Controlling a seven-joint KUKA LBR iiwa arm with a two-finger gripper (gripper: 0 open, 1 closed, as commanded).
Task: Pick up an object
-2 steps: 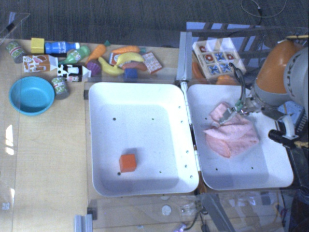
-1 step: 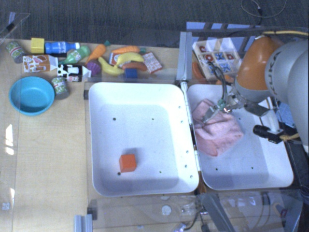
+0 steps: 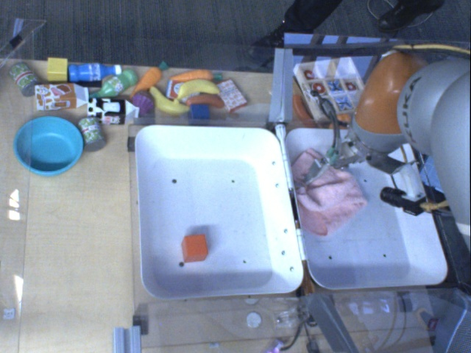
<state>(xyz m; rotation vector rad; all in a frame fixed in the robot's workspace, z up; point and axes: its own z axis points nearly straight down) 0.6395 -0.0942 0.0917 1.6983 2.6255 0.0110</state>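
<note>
orange block (left bin)

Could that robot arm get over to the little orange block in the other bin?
Probably yes. The small orange block lies alone on the left white bin's floor with nothing over it; the hand is at the crumpled pink cloth next door.

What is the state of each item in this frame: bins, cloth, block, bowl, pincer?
Left bin: holds one orange block.
Orange block: resting flat on the bin floor, apart from the walls.
Right bin: holds a pink cloth.
Pink cloth: crumpled, lying against the left wall.
Pincer: down at the cloth's upper edge.
Blue bowl: upright on the bench, outside the bins.
</note>
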